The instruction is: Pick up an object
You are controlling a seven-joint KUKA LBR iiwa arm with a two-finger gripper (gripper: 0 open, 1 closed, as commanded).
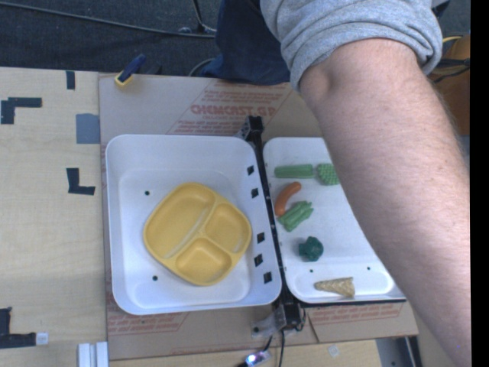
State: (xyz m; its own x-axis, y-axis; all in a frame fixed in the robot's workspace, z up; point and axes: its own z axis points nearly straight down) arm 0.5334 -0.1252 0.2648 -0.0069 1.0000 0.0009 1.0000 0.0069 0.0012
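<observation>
The right white bin [341,228] holds several small toy foods. A long green vegetable [293,171] and a bumpy green piece [328,174] lie at its far end. Below them are an orange sausage-like piece [287,196] and a green pod [296,215]. A dark green broccoli [310,248] sits nearer the front, and a tan cone [335,286] lies by the front rim. The left white bin [122,205] bears a yellow divided plate [197,234].
A person's bare forearm with a grey sleeve [390,167] stretches from the top down over the right bin's right side, hiding that part. Black clips [263,205] line the wall between the bins. A blue and yellow clamp [130,69] sits on the cardboard at back left.
</observation>
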